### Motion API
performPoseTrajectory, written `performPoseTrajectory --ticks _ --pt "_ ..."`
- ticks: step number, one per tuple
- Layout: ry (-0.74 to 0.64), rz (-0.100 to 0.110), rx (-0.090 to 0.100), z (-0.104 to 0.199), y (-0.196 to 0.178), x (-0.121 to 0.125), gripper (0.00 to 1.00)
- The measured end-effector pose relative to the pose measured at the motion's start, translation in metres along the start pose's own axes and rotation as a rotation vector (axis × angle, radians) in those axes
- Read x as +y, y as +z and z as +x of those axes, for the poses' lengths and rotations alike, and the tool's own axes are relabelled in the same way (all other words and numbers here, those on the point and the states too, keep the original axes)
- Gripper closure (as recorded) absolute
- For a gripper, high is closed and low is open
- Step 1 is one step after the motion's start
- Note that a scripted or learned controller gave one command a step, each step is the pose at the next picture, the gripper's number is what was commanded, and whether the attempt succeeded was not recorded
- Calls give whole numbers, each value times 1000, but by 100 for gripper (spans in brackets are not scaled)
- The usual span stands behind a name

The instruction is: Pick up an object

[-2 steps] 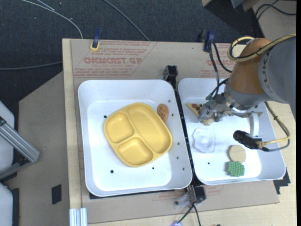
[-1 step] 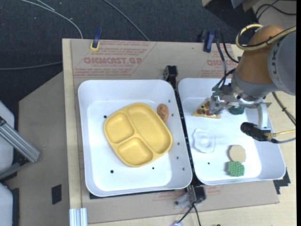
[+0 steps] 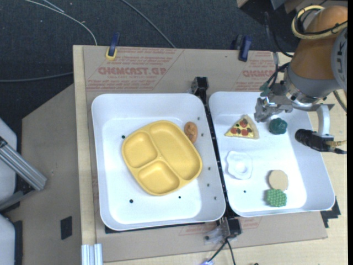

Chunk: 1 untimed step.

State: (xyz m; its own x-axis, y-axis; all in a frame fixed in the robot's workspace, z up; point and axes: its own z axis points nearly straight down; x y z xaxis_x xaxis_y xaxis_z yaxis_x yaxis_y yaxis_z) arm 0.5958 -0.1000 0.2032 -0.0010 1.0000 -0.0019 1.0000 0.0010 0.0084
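Overhead, the gripper (image 3: 266, 110) hangs low over the far part of the right bin (image 3: 309, 173), just right of the pizza slice (image 3: 242, 128) and left of the dark green round piece (image 3: 277, 127); whether it is open or closed I cannot tell. Nearer the front of that bin lie a white fried egg (image 3: 239, 165), a tan cookie (image 3: 278, 179) and, touching it, a green broccoli floret (image 3: 276, 197). The left bin (image 3: 107, 164) holds a yellow divided plate (image 3: 160, 157), with a small brown piece (image 3: 190, 130) at its far right edge
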Motion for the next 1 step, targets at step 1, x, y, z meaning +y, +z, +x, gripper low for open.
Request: performPoseTrajectory --ticks 1 --pt "0 5 1 0 -6 1 100"
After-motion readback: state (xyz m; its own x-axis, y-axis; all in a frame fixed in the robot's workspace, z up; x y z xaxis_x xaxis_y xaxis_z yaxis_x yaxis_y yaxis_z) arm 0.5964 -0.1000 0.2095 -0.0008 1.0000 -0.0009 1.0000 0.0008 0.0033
